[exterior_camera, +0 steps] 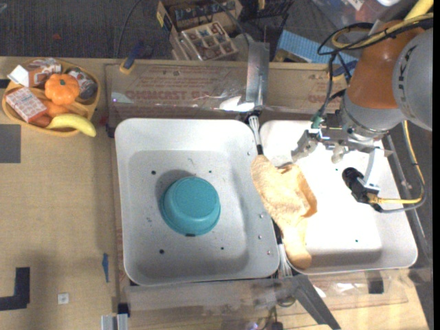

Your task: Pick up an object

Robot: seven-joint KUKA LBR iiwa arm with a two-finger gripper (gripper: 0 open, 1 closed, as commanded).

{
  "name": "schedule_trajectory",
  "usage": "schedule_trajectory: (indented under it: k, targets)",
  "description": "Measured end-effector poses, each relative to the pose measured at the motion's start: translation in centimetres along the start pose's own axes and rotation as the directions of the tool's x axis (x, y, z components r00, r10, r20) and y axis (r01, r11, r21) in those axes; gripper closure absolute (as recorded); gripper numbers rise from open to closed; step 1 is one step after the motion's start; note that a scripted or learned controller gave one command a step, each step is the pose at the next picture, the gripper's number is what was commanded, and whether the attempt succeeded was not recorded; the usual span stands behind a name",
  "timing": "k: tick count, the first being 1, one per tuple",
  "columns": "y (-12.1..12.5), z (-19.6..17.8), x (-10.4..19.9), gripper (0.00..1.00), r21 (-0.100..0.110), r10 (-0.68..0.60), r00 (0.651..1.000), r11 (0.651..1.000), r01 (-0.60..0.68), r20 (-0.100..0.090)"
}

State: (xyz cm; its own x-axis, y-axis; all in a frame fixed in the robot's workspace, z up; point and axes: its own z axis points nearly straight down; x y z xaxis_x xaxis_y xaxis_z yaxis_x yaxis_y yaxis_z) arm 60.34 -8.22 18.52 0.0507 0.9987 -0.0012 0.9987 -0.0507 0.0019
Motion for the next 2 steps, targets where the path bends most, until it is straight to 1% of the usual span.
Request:
schedule_trajectory:
  k: [1,2]
  targets:
    - [0.6,9.6,-1.3,0.00,-0.007,0.086,0.996,0.996,-0.086,-0.001]
    - [0.8,8.4,-1.2,1.00,-0.012,0.084,0.996,0.996,-0.084,-0.002]
